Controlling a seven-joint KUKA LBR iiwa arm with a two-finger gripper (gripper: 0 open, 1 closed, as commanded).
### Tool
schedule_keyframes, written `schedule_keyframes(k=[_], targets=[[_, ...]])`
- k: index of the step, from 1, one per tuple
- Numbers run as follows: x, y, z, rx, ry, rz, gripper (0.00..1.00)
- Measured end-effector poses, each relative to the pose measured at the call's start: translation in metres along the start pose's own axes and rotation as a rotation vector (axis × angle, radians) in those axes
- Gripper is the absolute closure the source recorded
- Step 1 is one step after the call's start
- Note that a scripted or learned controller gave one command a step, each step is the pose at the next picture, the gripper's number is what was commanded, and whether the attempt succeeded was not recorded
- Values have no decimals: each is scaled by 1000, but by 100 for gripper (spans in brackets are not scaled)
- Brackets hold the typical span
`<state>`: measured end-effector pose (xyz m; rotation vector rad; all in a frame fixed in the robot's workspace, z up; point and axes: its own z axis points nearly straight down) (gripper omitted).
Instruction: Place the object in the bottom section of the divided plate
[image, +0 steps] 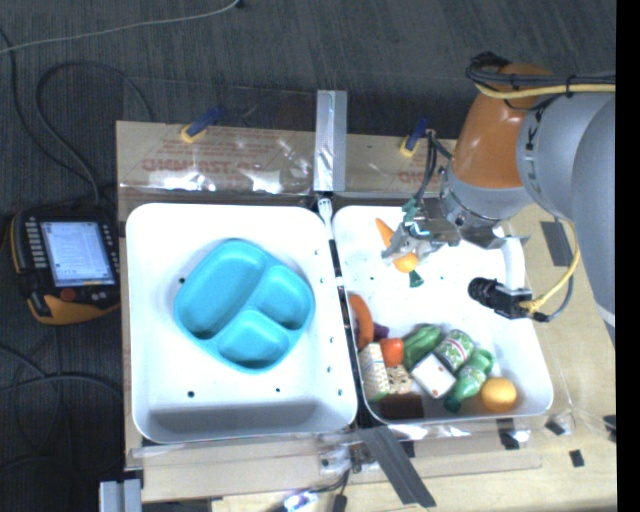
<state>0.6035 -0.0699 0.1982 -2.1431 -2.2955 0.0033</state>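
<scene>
The claw hangs over the back part of the right bin, near the wall between the two bins. Its fingers are closed on a small orange and yellow toy. The toy sits between the finger tips, and a little green bit pokes out just under it. The toy looks lifted up off the white floor of the bin.

Just to the left of the claw lies a small orange carrot, close to it but not touching.

Nearer the front of the same bin is a pile of toy food. There is a red and orange sausage shape by the middle wall, a green pepper, a green can, a white box and a round orange fruit in the front corner.

The left bin holds the blue divided plate. It has three hollow parts. The bottom part is the one nearest the front, and it is well apart from the claw.
</scene>
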Motion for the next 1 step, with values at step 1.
schedule_keyframes(k=[1], targets=[[0, 0, 0, 0, 0, 0, 0]])
